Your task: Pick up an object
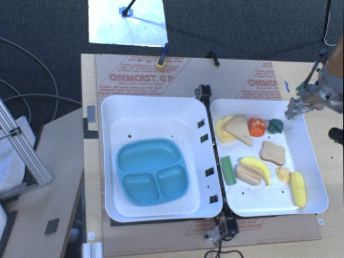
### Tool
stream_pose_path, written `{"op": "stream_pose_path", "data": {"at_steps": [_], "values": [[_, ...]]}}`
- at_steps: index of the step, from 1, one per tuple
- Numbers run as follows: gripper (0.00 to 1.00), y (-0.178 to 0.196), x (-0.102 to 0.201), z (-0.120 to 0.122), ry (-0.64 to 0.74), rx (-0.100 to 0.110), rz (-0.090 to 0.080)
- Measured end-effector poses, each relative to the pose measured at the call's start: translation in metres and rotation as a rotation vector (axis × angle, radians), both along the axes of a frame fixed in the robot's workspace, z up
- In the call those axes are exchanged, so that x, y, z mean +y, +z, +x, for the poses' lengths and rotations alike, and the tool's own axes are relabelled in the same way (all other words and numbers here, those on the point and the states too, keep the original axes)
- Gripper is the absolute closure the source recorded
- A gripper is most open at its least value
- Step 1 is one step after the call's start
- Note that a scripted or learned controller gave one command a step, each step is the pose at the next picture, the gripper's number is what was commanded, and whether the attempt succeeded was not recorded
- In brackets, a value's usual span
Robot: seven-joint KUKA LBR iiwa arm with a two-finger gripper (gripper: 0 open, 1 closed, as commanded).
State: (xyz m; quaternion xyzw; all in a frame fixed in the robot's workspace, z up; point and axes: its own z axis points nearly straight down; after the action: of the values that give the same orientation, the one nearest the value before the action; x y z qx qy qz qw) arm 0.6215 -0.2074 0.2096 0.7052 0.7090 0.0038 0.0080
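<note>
The right bin [314, 168] holds several toy foods: a cheese wedge [239, 129], a red tomato [257, 126], a dark green piece [276, 125], a bread slice [273, 152], a banana [257, 166], a hot dog [247, 174], a green stick [228, 170] and a corn cob [298, 188]. My gripper [294, 109] hangs over the bin's far right corner, just right of the dark green piece. I see nothing held in it.
The left bin [115, 117] holds a blue divided plate [152, 171]. A small orange piece [282, 173] lies between the bread and the corn. A black divider [210, 149] runs between the bins. A shiny sheet [128, 15] lies beyond the bench.
</note>
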Motion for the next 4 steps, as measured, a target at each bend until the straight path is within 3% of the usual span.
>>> {"op": "stream_pose_path", "data": {"at_steps": [1, 2, 3, 4], "values": [[1.0, -0.106, 0.029, 0.024, -0.002, 0.002, 0.005], [1.0, -0.115, 0.035, 0.037, -0.003, 0.027, -0.005], [1.0, -0.116, 0.001, 0.004, -0.003, -0.008, 0.003], [1.0, -0.125, 0.092, -0.002, 0.005, 0.015, 0.009]]}}
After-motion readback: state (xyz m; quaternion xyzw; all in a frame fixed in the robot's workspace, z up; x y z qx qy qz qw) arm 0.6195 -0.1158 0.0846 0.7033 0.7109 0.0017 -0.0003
